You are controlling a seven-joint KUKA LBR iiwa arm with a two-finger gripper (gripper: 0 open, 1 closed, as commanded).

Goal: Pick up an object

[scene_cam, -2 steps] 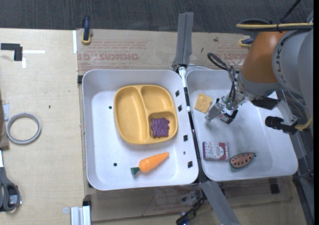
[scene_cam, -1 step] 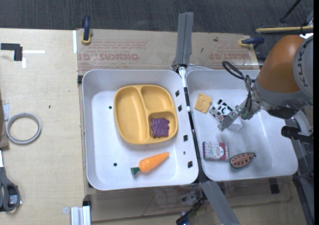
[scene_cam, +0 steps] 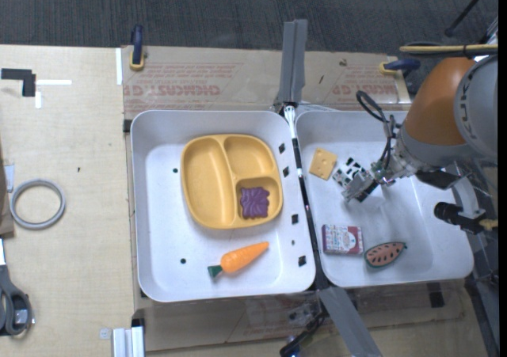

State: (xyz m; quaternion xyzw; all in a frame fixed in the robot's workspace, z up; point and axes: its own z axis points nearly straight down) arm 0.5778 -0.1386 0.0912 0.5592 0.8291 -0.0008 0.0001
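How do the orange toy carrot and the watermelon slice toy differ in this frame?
The orange toy carrot lies in the left white bin, below the yellow divided plate; the watermelon slice toy lies in the right white bin, beside a small pink carton. The carrot is long, tapered and orange with a green end; the slice is a shorter red oval with a green rim. Both lie flat near their bins' front edges.

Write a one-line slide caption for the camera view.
KUKA arm's gripper hovers in the right bin near a cheese slice, carton and watermelon slice.
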